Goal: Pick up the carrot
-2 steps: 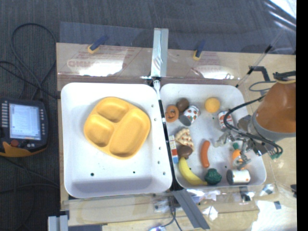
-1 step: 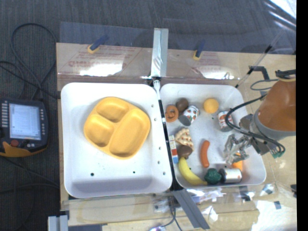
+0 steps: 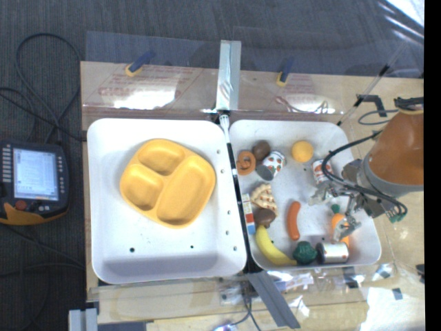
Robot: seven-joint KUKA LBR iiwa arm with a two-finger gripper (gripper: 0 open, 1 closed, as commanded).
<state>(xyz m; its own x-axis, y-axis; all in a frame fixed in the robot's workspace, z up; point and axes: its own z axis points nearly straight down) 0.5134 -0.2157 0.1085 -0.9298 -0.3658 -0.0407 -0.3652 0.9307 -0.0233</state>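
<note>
Floor: dark grey carpet, a black cable looping at the upper left
Pendant (image 3: 33, 180): far left on the floor, lit screen, its writing too small to read
Bench (image 3: 96, 88): light wood, clear sheet taped along its top
Left bin (image 3: 110, 254): white, holds a yellow three-part plate (image 3: 167, 181)
Right bin (image 3: 310, 126): white, toy foods scattered, a banana (image 3: 270, 247) at its lower edge
Carrot (image 3: 337, 226): lower right of the right bin, orange with a green tip
Gripper (image 3: 342, 210): right side, directly over the carrot; fingers spread, carrot between them, contact unclear
</note>
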